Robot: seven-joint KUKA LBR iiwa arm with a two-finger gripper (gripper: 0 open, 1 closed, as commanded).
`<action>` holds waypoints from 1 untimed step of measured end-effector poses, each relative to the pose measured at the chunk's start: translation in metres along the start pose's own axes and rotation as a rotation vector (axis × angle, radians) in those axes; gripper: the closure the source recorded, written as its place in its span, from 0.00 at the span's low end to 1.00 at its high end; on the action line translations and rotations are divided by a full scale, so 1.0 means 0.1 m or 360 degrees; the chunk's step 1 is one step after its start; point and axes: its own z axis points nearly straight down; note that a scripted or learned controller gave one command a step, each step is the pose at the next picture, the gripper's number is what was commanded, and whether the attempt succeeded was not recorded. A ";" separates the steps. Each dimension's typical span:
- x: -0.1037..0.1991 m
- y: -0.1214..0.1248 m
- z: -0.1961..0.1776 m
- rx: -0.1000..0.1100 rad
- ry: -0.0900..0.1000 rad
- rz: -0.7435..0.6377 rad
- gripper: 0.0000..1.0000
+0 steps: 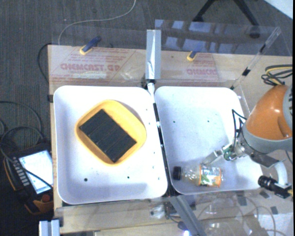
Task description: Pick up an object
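Clear plastic bottle [200, 174], black-capped, orange-labelled, lies sideways.

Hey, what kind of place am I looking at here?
Probably a robotics lab or test bench: two white bins side by side, a robot arm reaching in over a plastic bottle, and loose cables across the carpet.

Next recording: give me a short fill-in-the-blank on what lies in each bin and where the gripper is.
1. The yellow dish with the dark ridged slab lies in the ____ bin.
2. The clear plastic bottle lies on its ____ in the right bin.
3. The bottle's cap is ____.
4. The gripper hangs over the ____ bin.

Missing words: left; side; black; right
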 end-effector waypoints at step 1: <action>0.72 0.28 0.06 -0.0031 -0.0018 0.0122 0.00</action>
